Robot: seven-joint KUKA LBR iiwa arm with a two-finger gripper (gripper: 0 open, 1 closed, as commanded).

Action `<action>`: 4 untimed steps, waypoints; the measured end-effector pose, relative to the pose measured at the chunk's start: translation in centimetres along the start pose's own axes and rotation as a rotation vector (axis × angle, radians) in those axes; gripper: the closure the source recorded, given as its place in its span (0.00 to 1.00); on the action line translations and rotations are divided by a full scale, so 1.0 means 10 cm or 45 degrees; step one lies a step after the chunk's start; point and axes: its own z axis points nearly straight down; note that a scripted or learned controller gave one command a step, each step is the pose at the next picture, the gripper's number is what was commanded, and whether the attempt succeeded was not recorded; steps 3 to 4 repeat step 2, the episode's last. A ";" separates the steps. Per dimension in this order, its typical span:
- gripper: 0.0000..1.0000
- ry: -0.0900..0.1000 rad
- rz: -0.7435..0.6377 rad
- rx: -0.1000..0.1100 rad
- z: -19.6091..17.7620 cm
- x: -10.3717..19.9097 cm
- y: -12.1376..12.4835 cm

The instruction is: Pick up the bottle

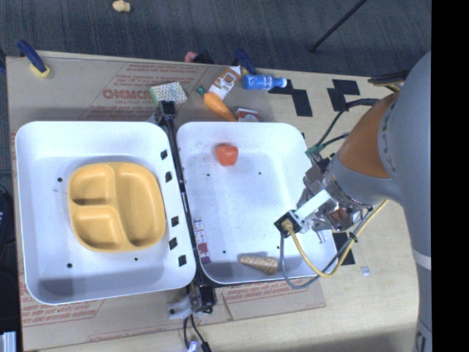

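Observation:
A small blue bottle (262,83) lies on its side on the cardboard behind the right bin (293,134), outside of it. My gripper (327,215) hangs over that bin's right rim, well toward the front and far from the bottle. The grey arm and its orange band cover the gripper from above. I see nothing held at it.
In the right bin lie a red-orange fruit (226,154) near the back and a tan cone (259,262) at the front. The left bin (29,196) holds a yellow divided plate (116,205). A carrot (218,106), a white-orange carton (226,81) and a green packet (168,92) lie near the bottle.

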 end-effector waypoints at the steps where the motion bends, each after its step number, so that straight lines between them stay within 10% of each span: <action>1: 1.00 -0.002 0.221 0.005 0.42 0.00 0.00; 4: 1.00 0.001 0.249 0.002 0.14 -0.02 0.05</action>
